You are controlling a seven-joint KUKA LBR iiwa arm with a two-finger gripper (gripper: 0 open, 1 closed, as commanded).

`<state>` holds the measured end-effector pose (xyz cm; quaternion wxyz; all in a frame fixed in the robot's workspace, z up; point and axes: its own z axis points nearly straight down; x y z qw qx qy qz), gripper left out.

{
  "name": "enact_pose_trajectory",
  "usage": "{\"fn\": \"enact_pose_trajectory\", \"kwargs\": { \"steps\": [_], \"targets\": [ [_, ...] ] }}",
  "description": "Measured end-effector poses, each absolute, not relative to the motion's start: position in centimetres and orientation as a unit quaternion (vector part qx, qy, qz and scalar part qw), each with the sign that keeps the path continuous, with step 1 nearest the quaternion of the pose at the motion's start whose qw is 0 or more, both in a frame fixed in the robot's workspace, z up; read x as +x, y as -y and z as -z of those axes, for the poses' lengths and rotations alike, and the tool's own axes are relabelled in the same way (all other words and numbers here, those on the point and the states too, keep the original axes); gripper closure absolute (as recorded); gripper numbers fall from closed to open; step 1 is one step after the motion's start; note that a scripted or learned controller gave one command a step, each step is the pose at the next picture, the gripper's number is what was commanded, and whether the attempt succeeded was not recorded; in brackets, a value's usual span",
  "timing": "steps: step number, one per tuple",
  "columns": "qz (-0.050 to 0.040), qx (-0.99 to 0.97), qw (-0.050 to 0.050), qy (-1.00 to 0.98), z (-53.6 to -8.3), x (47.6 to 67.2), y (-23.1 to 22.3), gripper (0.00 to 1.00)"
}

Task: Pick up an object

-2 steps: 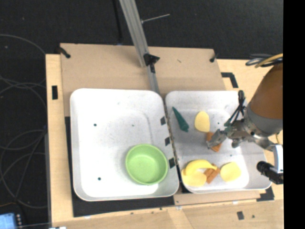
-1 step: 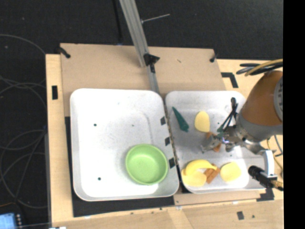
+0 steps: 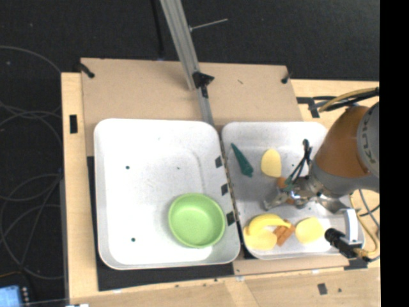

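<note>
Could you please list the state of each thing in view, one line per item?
Green bowl: upright, open side up, in the left bin.
Dark green piece: lying flat in the right bin.
Yellow pieces: lying loose in the right bin.
Orange piece: resting against a yellow piece.
Tool: low inside the right bin.

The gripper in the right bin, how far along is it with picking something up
Done: the arm has reached into the right bin, and the gripper sits low among the yellow pieces, near the upper yellow piece. In hand: nothing visibly between its fingers. Left: grasping and lifting an object; the green bowl in the left bin and the dark green piece lie untouched.
</note>
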<state>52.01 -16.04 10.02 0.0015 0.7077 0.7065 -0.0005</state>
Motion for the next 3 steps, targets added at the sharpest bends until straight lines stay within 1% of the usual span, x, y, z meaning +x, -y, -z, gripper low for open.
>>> {"fn": "enact_pose_trajectory", "kwargs": {
  "steps": [1,2,3],
  "targets": [
    [-0.0016,0.709,0.002,-0.705,-11.2,52.1,16.0,1.00],
    [-0.0017,0.708,0.003,-0.706,-16.9,52.5,17.2,1.00],
    [-0.0020,0.705,0.003,-0.709,-21.4,52.5,16.8,1.00]
  ]
}}
